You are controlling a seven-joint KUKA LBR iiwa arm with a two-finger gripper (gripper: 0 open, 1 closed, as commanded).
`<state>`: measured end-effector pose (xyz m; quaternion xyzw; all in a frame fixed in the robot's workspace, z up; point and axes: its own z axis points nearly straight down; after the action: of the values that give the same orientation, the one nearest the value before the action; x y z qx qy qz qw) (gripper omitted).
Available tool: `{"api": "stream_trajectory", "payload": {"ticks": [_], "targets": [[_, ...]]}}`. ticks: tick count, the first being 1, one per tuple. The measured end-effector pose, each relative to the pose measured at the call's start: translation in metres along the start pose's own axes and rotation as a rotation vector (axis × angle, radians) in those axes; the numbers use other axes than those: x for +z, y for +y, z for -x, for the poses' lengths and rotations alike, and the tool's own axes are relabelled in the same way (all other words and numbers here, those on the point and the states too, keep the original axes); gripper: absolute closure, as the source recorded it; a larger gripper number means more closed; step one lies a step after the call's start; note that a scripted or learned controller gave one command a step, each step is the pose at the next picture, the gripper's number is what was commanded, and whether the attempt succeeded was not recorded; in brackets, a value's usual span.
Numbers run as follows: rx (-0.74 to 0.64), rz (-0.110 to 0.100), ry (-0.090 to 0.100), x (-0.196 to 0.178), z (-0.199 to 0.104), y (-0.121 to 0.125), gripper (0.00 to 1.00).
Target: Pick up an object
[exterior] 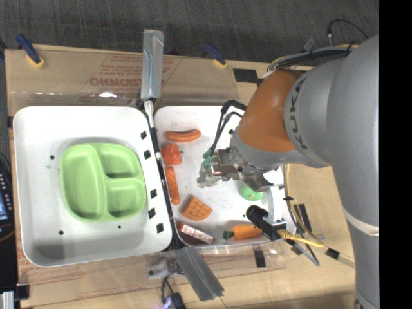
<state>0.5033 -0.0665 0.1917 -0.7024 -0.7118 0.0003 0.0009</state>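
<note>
I count two bins: the left bin holds one green tray; the right bin holds a sausage, waffle and carrot. The arm hides more. Fingers: I cannot tell their state.

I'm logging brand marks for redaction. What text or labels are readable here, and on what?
"KUKA": dark letters running down the grey arm, beside its orange band.
Reddish print on the cardboard sheet behind the bins: too faint and blurred to read.
</note>
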Motion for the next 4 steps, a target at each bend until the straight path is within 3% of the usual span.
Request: {"api": "stream_trajectory", "payload": {"ticks": [1, 2, 3, 4], "targets": [[0.0, -0.001, 0.0, 0.001, 0.0, 0.0, 0.0], [-0.231, -0.004, 0.002, 0.081, 0.045, -0.029, 0.0], [-0.231, -0.003, 0.001, 0.08, 0.045, -0.028, 0.0], [0.069, 0.007, 0.002, 0.095, 0.037, -0.019, 0.0]]}}
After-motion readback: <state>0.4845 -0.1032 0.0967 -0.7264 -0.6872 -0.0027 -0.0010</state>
